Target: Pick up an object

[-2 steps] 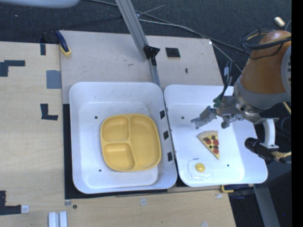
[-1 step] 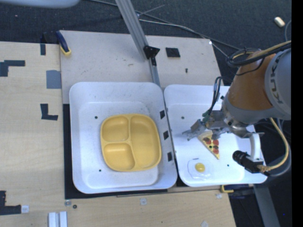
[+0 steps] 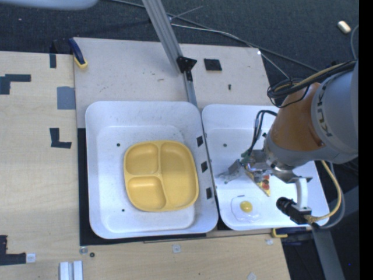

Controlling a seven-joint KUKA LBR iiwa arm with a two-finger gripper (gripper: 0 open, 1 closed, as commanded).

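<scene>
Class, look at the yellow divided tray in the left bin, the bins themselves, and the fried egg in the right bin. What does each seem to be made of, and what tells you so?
Yellow divided tray: likely moulded plastic, matt, with rounded compartment walls and even colour.
Left bin and right bin: probably white plastic, smooth with soft rounded rims.
Fried egg: seemingly a plastic or rubber toy, uniform white with a glossy yellow yolk; too small to be sure.

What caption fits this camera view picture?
Grey arm's gripper over right white bin; yellow divided plate in left bin.
</scene>
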